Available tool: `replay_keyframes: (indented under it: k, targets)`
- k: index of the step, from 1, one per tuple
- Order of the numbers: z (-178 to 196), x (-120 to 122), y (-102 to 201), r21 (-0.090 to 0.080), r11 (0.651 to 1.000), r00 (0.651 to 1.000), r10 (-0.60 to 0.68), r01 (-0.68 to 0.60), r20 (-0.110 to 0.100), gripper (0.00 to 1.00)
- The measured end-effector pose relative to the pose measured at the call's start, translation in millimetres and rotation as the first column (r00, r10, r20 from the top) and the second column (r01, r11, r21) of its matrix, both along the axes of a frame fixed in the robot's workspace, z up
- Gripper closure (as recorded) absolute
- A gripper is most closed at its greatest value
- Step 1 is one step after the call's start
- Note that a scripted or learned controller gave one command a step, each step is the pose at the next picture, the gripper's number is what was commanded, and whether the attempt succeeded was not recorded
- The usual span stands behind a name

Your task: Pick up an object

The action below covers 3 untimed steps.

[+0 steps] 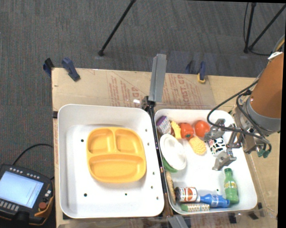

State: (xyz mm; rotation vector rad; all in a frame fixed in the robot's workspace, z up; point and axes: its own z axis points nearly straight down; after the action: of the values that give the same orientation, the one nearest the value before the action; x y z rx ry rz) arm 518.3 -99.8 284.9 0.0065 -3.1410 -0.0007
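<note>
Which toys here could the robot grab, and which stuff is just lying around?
To grab, in the right bin: corn, tomato, green bottle, blue bottle, can, cow-spotted toy; the gripper hovers there.

Lying about: yellow tray, left bin, handheld screen.

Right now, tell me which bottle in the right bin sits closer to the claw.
The green bottle, along the right bin's right wall just below the claw. The blue bottle lies farther away, along the bin's front edge beside the can.
</note>
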Motion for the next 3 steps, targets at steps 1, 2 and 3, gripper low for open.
replay_keyframes:
  k: [1, 2, 3]
  targets:
    - [-138.9, 50.8, -11.6, 0.003, 0.998, 0.998, -0.059, 0.059, -0.016, 0.0]
    - [-191.6, 119.8, -12.6, -0.004, 0.998, 0.998, -0.066, 0.066, 0.015, 0.0]
    - [-192.9, 73.8, -84.0, -0.001, 0.993, 0.993, -0.115, 0.115, 0.007, 0.0]
